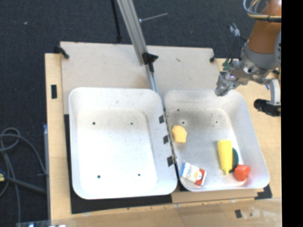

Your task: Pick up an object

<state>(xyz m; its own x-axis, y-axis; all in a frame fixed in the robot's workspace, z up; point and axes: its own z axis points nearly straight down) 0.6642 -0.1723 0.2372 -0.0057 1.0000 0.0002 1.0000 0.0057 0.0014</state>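
The right bin [236, 105] holds a small yellow chunk [179, 134] near its left wall and a long yellow piece [225, 155] at the lower right. A dark green thing [235, 155] lies just behind the long piece, and a red item [241, 172] sits in the corner. A white and red carton [193, 174] rests at the front edge. My gripper [222, 89] hangs over the bin's far right rim, well above and behind all of these, with nothing seen between its tips.
The left bin [116, 141] lies beside the right one. A slanted aluminium bar [135, 27] rises from the back of the bench between the bins. Cables [14, 145] trail on the floor at left.
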